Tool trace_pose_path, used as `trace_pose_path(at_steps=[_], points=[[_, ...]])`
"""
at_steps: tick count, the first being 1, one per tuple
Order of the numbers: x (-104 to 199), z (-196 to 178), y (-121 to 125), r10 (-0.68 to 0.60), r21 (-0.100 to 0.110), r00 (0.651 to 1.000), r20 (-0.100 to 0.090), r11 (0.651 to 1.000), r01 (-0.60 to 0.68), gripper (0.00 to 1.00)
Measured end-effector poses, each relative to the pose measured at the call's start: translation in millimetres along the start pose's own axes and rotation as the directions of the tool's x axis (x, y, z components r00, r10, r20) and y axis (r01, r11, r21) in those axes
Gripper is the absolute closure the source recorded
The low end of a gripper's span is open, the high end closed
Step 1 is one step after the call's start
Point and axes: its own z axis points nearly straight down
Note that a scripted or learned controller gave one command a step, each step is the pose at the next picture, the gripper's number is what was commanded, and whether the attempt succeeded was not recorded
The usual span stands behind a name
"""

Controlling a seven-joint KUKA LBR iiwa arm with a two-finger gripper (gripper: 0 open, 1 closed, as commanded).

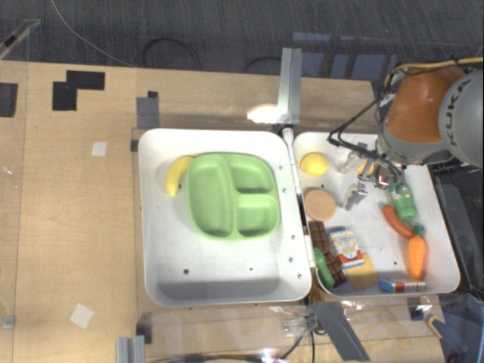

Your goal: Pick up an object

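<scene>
Toys lie in the right bin, with the gripper hanging over the far part of it. Whether it is wide or narrow, I cannot tell. Just left of it sits a yellow lemon. It looks like a light, hard, smooth plastic toy, so it could slip or roll. Best to pinch it across its fat middle. The carrot at the near right is long and thin, so pinching its sides looks easier.

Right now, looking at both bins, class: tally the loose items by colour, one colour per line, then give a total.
Yellow: 2, banana and lemon
Green: 2, divided tray and bottle
Orange: 2, both carrots
Tan: 1, round disc
Total: 7
</scene>
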Motion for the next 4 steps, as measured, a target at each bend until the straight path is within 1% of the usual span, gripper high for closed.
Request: trace_pose_path(at_steps=[1, 2, 3, 4], points=[[50, -2, -21, 0.093, 0.002, 0.996, 0.001, 0.996, -0.093, 0.00], [53, -2, -37, 0.014, 0.002, 1.000, 0.002, 1.000, -0.014, 0.00], [105, -4, -68, 0.007, 0.004, 1.000, 0.003, 1.000, -0.007, 0.00], [99, -18, -67, 0.000, 0.005, 1.000, 0.023, 1.000, 0.000, 1.00]])
